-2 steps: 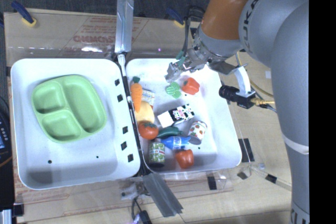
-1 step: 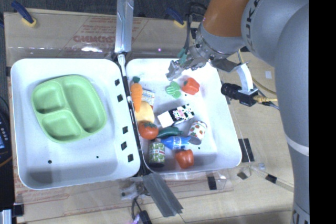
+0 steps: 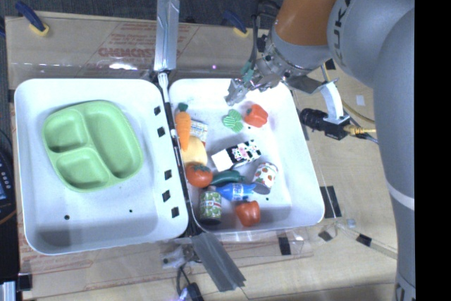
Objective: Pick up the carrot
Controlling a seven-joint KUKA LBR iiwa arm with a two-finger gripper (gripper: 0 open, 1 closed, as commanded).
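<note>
Camera view: gripper [image 3: 236, 91] hung over right bin [image 3: 299, 151], upper part, near green leafy toy [image 3: 232, 120] and red pepper [image 3: 256, 115]. Jaw state: cannot tell. Nothing seen held.
Carrot [image 3: 183, 127]: orange, green top, lay against right bin's left wall, well apart from gripper.
Left bin [image 3: 28, 173]: green divided tray [image 3: 91, 144].
Step judged: approach, grasp not begun. Next move called for: shift toward left wall, align along carrot, descend.

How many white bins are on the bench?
2. The left bin holds a green divided plate. The right bin holds the carrot and other toys.
</note>
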